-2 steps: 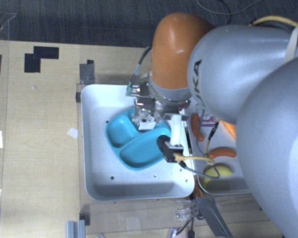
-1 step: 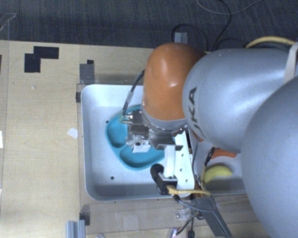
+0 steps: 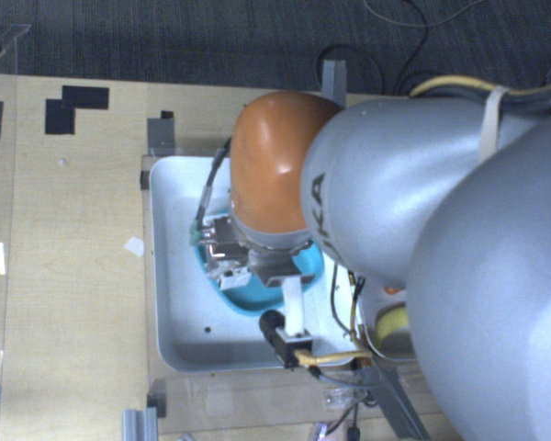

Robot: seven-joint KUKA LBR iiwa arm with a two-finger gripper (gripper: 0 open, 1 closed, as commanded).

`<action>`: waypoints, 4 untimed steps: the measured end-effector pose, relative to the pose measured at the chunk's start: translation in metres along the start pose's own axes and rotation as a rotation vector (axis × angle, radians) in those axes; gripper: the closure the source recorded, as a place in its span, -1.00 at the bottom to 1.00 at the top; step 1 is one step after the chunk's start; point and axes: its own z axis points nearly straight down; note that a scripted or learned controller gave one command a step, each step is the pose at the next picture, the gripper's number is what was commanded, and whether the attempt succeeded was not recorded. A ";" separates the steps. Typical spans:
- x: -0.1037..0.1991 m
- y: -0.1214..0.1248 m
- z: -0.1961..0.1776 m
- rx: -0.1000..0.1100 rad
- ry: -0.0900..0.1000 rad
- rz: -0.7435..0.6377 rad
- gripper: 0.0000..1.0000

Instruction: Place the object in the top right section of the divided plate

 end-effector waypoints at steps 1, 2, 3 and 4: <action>-0.048 -0.004 0.005 0.001 -0.001 0.252 1.00; 0.001 0.000 0.007 -0.001 0.000 0.225 1.00; -0.070 0.011 -0.009 -0.002 0.000 0.148 1.00; -0.008 0.025 -0.001 -0.001 0.000 0.062 1.00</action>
